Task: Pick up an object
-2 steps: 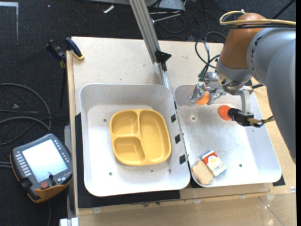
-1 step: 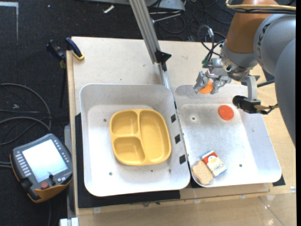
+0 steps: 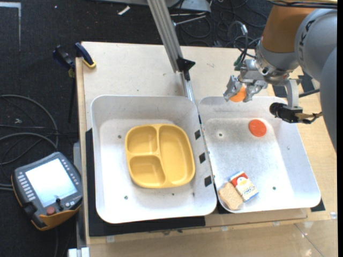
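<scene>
Biscuit [image 3: 230, 196] lies well apart; end effector [image 3: 239, 91] grips orange object [image 3: 238, 95].

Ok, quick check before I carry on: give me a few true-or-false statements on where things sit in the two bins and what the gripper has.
1. The yellow divided tray lies in the left bin. True.
2. The gripper has an orange object between its fingers, up over the right bin's far edge. True.
3. The round orange-red piece sits inside the yellow tray. False: it lies on the right bin's floor, near the far side.
4. The small carton and the tan biscuit-like piece lie together at the right bin's near left corner. True.
5. The tray holds three items. False: its compartments show nothing in them.
</scene>
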Available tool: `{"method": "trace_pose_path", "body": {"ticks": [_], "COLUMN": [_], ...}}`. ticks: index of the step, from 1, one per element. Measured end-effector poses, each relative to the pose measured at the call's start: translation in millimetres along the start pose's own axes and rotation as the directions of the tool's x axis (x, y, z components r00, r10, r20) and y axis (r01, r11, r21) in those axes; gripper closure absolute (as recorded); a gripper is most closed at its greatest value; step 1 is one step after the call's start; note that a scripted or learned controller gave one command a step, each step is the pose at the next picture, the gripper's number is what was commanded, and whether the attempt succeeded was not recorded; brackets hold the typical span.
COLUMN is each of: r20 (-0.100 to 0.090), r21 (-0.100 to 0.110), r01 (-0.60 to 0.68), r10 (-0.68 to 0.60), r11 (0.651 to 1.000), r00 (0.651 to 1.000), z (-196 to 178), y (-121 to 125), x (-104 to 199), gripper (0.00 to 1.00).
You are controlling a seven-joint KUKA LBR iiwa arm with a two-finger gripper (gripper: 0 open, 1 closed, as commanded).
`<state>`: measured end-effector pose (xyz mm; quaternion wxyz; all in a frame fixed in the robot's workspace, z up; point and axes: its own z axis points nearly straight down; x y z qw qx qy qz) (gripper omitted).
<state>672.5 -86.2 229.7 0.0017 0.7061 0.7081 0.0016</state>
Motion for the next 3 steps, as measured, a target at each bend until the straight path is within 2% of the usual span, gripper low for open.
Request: {"method": "trace_pose_path", "body": {"ticks": [1, 2, 3], "r20": [-0.002, -0.002, -0.003], "r21": [0.006, 0.007, 0.006], "r01": [0.004, 0.004, 0.006], "r10": [-0.004, -0.004, -0.006], "r11": [1.000, 1.000, 1.000], "r00": [1.000, 1.000, 1.000], "z": [4.6, 10.3, 6.4], "y": [-28.1, -43.4, -57.6], "x": [46.5, 90.2, 150.5], "gripper": [1.00, 1.00, 1.00]}}
